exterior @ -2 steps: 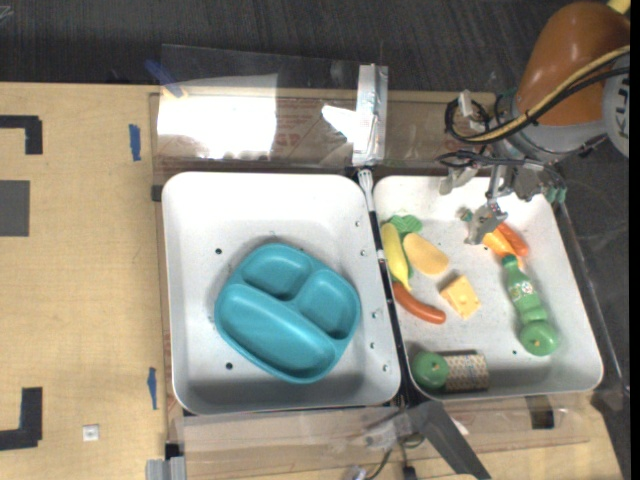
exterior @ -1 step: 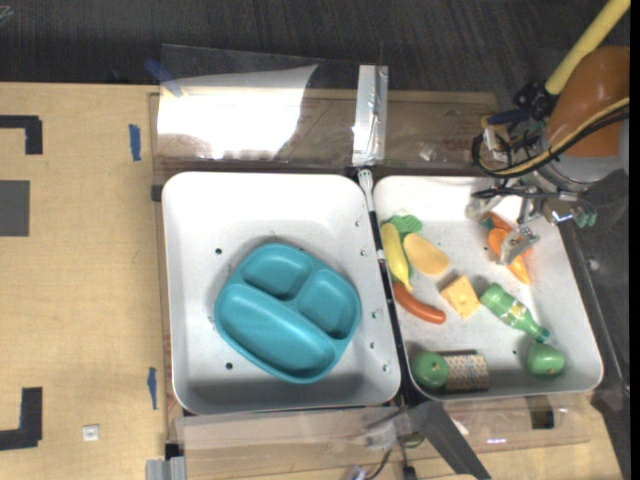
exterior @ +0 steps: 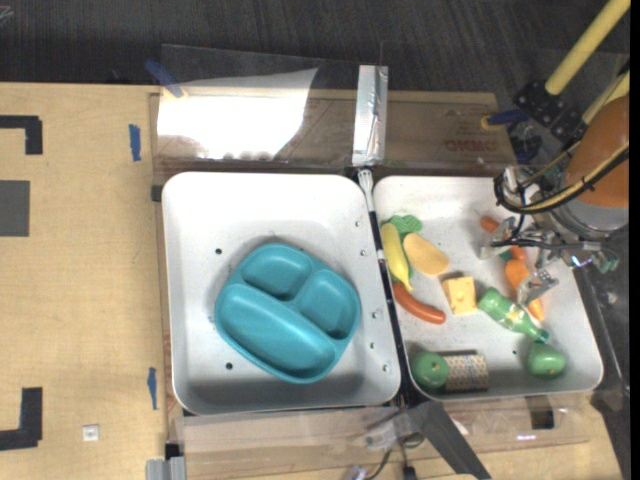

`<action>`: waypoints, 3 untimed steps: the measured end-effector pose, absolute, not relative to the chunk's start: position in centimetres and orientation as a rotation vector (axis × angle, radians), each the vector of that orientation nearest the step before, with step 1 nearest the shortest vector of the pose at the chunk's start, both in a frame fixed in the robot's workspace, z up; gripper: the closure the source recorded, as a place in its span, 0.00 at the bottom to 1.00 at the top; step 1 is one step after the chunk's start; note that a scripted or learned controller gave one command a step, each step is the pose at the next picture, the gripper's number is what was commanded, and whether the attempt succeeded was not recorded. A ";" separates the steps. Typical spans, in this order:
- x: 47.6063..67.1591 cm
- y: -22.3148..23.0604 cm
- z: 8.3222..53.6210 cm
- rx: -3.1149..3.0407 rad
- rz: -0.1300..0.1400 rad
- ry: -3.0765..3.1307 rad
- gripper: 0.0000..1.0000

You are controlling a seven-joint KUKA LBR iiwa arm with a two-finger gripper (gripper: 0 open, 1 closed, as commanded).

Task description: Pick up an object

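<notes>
Looking from the near edge, the right bin point(exterior: 590, 368) holds a green apple point(exterior: 431, 369), a brown block point(exterior: 466, 370) and a green round fruit point(exterior: 546, 360). Further in lie a green bottle point(exterior: 510, 313), a cheese wedge point(exterior: 460, 295), a red sausage point(exterior: 419, 306) and a banana point(exterior: 396, 253). The gripper point(exterior: 528, 268) hangs over an orange carrot point(exterior: 517, 271), whose long axis seems to run near to far under it. Whether the jaws are apart or together, I cannot tell. The left bin point(exterior: 185, 298) carries a teal tray point(exterior: 288, 311).
</notes>
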State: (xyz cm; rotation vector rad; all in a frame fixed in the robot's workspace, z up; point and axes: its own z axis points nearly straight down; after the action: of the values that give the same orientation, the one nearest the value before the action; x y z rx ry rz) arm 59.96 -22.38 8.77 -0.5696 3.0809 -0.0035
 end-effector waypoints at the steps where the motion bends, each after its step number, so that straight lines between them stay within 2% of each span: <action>1: 56.8 -22.3 8.8 -0.632 -0.006 3.067 0.00; 2: 52.1 -22.4 8.8 -0.752 -0.009 3.038 0.00; 3: 52.5 -22.1 9.9 -0.753 -0.012 3.027 1.00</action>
State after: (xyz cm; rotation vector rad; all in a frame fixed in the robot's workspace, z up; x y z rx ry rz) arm 52.55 -22.14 9.86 -0.7531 3.0274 -0.0125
